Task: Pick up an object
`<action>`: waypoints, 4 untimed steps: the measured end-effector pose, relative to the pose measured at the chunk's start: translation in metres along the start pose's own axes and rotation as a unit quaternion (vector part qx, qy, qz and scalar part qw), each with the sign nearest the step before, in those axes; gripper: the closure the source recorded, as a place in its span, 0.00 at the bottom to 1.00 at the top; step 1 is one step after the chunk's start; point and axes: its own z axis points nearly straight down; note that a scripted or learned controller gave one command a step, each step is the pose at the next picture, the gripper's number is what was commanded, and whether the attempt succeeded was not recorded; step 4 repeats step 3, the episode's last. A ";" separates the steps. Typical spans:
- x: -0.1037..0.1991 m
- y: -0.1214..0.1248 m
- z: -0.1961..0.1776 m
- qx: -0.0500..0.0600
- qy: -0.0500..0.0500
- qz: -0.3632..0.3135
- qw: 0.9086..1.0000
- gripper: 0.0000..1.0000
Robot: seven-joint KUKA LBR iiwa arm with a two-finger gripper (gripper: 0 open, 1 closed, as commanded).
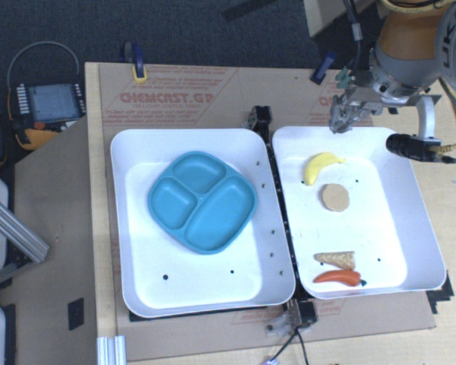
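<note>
Reading "CHEMCAST GP" in faded red print on the brown cardboard sheet under both bins, text repeated partly at the sheet's 1 o'clock corner, rest illegible. Grey metal two-finger claw hangs over the far rim of the right shallow white plastic bin, at that bin's 11 o'clock; whether it is apart or together cannot be told, nothing seen in it. Yellow plastic banana lies in the right bin at 7 o'clock from the claw, near but apart. Round tan cookie-like disc just beside the banana at its 5 o'clock. Tan wedge-shaped bread slice and orange-red carrot-like piece sit touching near the bin's 6 o'clock edge. Count: four items right bin. Left shallow white plastic bin holds one blue three-compartment plastic plate. Two bins, one arm.
</note>
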 end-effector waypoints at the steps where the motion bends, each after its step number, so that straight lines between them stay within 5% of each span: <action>1: 0.055 -0.001 0.017 0.003 0.000 0.000 1.000 1.00; 2: 0.105 -0.008 0.017 0.003 0.000 0.002 1.000 1.00; 3: 0.156 0.011 0.018 -0.001 0.000 0.001 1.000 1.00; 4: 0.156 0.011 0.018 -0.001 0.000 0.001 1.000 1.00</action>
